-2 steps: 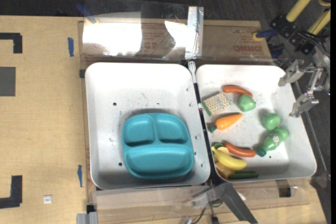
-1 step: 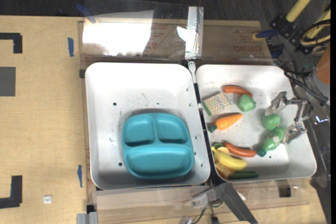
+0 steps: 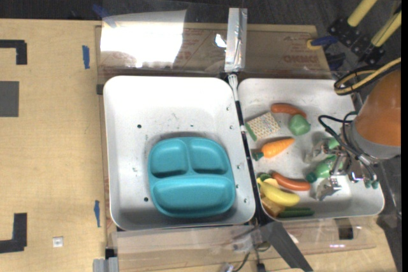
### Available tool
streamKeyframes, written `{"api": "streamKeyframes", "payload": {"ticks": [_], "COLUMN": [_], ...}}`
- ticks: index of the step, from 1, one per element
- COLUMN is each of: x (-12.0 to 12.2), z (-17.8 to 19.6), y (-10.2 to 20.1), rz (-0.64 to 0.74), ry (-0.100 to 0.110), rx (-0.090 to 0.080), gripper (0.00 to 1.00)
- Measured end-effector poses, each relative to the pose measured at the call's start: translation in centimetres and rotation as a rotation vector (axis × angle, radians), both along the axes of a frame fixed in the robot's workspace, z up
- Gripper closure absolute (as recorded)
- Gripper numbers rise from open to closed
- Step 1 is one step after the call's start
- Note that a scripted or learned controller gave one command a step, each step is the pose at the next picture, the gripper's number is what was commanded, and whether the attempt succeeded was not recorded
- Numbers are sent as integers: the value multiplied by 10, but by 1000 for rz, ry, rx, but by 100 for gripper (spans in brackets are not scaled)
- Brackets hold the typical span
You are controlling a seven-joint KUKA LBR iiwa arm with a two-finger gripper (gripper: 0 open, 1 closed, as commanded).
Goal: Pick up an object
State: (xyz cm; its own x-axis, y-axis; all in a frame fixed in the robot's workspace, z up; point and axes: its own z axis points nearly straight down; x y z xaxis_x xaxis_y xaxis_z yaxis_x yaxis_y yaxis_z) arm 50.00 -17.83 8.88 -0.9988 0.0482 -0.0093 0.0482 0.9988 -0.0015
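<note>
**Toy food beside the pincer, right bin**

Yellow banana (image 3: 278, 193) lies at the right bin's (image 3: 366, 207) near edge, left of the pincer (image 3: 329, 183), whose finger state cannot be told. An orange carrot (image 3: 276, 148) lies farther back. A teal divided tray (image 3: 190, 176) occupies the left bin (image 3: 124, 105). Both bins rest on the wooden desk (image 3: 48, 137).

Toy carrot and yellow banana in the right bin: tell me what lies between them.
In the camera view, a red-orange chili-like toy lies between the toy carrot and the yellow banana, just above the banana, with bare white bin floor around it.
</note>
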Motion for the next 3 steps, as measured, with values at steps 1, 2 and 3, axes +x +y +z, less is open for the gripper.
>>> {"api": "streamKeyframes", "payload": {"ticks": [1,2,3], "x": [10,95,45], "z": [1,0,1], "y": [82,83,61], "rz": [149,118,201], "ry": [-5,-5,-2], "rx": [1,0,-2], "gripper": [0,0,0]}}
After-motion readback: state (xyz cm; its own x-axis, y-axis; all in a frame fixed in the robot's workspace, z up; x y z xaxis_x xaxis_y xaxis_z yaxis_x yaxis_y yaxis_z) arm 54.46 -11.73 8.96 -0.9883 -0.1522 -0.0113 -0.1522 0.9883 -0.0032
